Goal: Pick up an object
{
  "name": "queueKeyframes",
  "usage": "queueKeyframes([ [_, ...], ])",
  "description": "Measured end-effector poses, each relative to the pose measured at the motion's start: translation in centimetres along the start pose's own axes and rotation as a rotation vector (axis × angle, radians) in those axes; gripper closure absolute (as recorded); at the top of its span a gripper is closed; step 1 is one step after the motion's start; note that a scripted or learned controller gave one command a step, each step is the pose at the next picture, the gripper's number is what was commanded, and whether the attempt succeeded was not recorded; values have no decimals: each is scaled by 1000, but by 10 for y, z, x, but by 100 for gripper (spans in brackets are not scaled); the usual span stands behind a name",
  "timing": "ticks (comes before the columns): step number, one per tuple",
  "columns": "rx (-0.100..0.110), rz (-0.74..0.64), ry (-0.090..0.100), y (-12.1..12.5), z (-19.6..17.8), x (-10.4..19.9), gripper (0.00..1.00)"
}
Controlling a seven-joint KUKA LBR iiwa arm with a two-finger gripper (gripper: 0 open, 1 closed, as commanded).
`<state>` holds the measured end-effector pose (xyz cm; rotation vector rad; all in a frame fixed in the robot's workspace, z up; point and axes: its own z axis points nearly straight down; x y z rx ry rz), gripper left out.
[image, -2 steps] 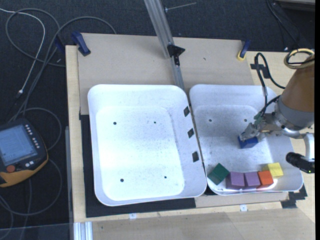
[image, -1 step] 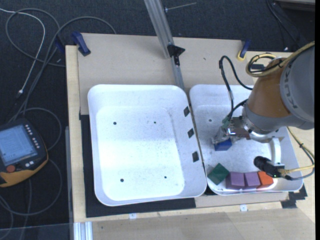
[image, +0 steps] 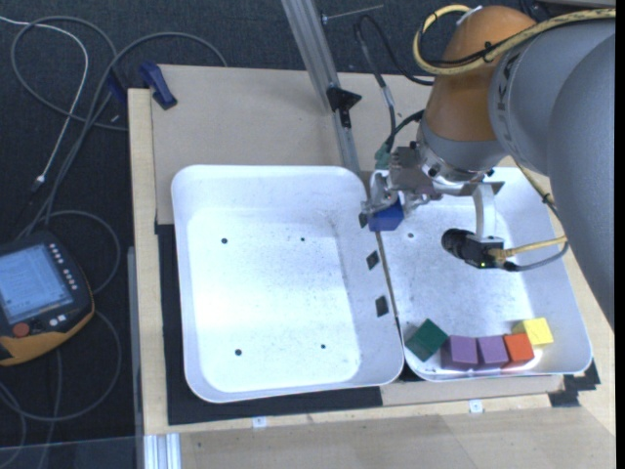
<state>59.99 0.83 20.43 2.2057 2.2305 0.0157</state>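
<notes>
Upper right of frame: arm (image: 547, 76), grey with an orange band, reaching in from the right edge over the right bin.
Tool (image: 393, 201): just right of centre frame, at the divide between the two bins, over the right bin's upper-left corner; fingers pinching a blue block.
Blue block (image: 387, 217): small, seen between the fingers at the tool's lower end, raised at the bin's edge.
Right bin (image: 547, 262): shallow, white, speckled floor; occupies the right half of the bench.
Lower edge of right bin: a row of blocks, neighbours close or touching, from left to right: green block (image: 426, 339), purple block (image: 462, 351), second purple block (image: 491, 351), orange block (image: 519, 346), yellow block (image: 538, 332).
Left bin (image: 195, 262): shallow, white, centre-left of frame, dark dots and specks on its floor.
Bench (image: 244, 115): tan board carrying both bins.
Pole (image: 312, 47): metal, slanting from top centre down to the bins' shared upper corner.
Clamp (image: 156, 84): blue, on the bench's upper-left corner.
Pendant (image: 34, 291): screened handset with orange trim, left edge of frame, on dark floor among cables.
</notes>
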Motion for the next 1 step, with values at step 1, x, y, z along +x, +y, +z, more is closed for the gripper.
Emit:
queueKeyframes([
  [1, 7, 2, 0, -20, -36, 62, 100],
])
